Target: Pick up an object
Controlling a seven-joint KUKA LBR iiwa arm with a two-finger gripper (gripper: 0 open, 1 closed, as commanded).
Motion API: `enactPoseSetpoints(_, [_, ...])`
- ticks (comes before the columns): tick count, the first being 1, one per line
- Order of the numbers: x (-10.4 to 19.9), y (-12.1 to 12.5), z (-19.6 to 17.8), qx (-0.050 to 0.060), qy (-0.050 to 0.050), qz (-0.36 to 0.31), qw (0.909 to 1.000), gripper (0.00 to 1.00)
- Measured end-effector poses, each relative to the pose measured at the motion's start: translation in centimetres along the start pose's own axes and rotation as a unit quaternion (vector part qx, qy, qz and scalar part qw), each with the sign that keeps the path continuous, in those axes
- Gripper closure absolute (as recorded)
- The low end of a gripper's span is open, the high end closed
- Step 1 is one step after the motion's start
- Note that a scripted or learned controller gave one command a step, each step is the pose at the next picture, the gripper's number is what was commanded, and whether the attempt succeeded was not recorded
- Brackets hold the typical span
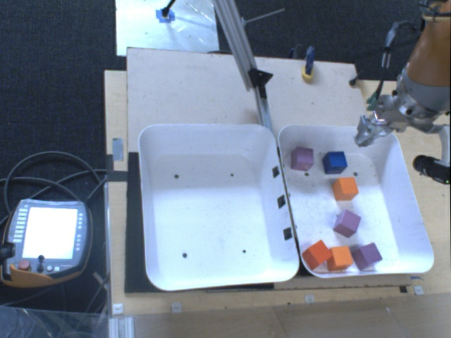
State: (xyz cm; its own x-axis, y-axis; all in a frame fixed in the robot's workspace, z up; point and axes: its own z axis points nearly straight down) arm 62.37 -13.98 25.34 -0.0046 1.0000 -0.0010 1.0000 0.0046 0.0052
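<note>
The right bin (412,210) holds several small blocks. A purple block (302,158) and a blue block (335,162) sit near its far side, with an orange block (345,188) just below them. Further down lies a purple block (347,222). At the near edge an orange-red block (317,253), an orange block (340,258) and a purple block (366,255) cluster together. My gripper (366,134) hangs over the bin's far right corner, above and to the right of the blue block, with nothing seen in it.
The left bin (151,210) lies beside the right one. A slanted metal pole (236,34) crosses above the bins' shared edge. A teach pendant (46,241) with cables rests at the far left. A yellow-and-blue clamp (309,65) stands on the board behind.
</note>
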Motion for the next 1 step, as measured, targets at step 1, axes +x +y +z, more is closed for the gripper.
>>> enactPoseSetpoints(1, [5.59, 0.9, -0.77, 0.001, 0.001, -0.003, 1.0, 1.0])
